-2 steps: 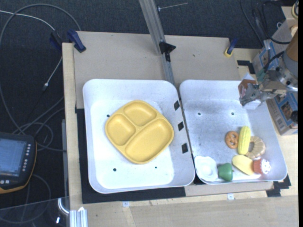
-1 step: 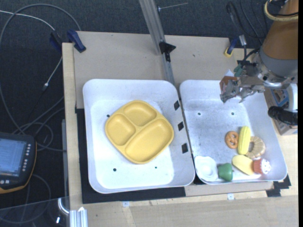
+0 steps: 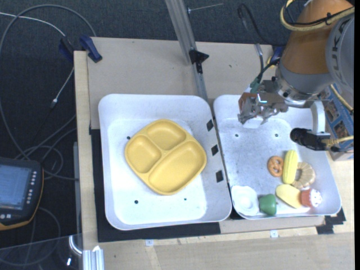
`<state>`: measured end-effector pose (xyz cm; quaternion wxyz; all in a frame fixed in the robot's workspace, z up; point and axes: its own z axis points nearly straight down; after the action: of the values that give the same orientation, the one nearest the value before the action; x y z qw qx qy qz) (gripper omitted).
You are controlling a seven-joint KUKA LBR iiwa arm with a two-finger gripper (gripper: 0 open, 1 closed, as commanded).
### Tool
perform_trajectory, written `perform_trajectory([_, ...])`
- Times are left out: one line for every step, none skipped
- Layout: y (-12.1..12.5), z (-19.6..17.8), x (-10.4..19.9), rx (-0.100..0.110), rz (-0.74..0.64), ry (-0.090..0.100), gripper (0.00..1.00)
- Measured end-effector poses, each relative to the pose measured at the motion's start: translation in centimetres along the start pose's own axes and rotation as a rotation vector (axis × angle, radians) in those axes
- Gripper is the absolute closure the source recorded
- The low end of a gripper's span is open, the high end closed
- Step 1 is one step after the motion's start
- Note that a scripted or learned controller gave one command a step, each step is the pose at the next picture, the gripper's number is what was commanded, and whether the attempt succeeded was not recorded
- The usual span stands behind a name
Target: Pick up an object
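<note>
My gripper point(image 3: 249, 116) hangs over the far left part of the right bin point(image 3: 247, 151), on the grey arm with its orange band point(image 3: 316, 16). A small brownish shape shows at the gripper's tip; I cannot make out what it is. Several toy foods lie in that bin's near right corner: an orange pretzel point(image 3: 275, 165), a yellow banana point(image 3: 290, 166), a tan piece point(image 3: 305, 175), a yellow piece point(image 3: 288, 195), a red and white piece point(image 3: 311, 198), a green piece point(image 3: 268, 205) and a white cup point(image 3: 245, 199). The gripper is well apart from them, farther back and to the left.
The left bin point(image 3: 112, 151) holds a yellow divided plate point(image 3: 165, 156). A grey metal post point(image 3: 183, 21) rises behind the gap between the bins. A black fitting point(image 3: 306, 137) juts from the arm over the right bin's right side. Cables lie left of the bench.
</note>
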<state>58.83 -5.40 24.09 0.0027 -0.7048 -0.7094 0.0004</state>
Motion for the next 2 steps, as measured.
perform_trajectory([-0.4,-0.5,5.2,-0.002,0.0,0.001,1.0])
perform_trajectory([1.1,0.6,10.6,-0.005,0.0,-0.002,1.0])
